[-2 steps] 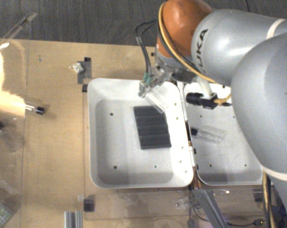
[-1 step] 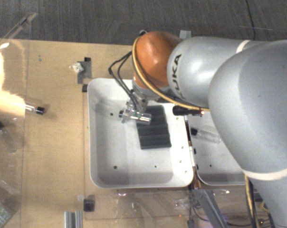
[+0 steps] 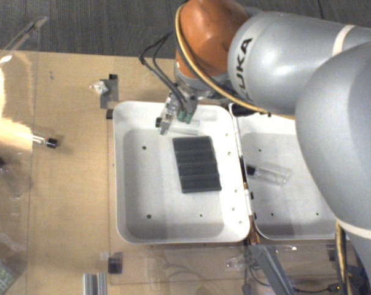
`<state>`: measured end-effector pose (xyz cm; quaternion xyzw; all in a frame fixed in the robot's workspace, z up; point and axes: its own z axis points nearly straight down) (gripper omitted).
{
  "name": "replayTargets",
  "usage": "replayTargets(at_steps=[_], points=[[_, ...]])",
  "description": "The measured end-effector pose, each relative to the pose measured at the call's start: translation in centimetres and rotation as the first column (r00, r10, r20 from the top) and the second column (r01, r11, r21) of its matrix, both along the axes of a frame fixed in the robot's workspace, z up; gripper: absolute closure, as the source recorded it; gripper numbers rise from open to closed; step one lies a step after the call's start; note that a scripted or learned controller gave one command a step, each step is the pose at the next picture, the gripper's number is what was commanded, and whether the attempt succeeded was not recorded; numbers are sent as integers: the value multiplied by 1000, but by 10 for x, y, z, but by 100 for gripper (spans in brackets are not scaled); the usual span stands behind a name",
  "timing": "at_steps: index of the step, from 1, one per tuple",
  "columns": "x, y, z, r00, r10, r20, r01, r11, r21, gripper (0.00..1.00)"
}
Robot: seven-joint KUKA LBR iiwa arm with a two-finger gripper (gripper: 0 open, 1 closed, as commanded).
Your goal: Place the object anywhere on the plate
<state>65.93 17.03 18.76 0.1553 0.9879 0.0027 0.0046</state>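
One dark ribbed rectangular plate [image 3: 198,164] flat in left bin [image 3: 130,183]

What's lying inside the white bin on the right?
A small clear tube with a dark cap lies on the floor of the right bin. The big grey arm covers the bin's far and right parts, so anything there is hidden.

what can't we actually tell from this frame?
- Gripper, camera view: too small and blurred to tell whether anything sits between its fingers; a pale clear shape lies just beside it.
- Clear object in the right bin: transparent and small, so its type is unreadable.
- Right bin: its right part is covered by the arm.
- Dark ridged plate in the left bin: fully visible, but its material is unclear.
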Motion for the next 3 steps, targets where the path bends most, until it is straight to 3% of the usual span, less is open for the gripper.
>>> replayTargets(at_steps=[1,2,3], points=[[-9,66,0,959,283,0,-283,959,-1,100],[3,65,-6,989,-149,-3,149,989,0,100],[5,65,7,989,-148,3,147,989,5,100]])
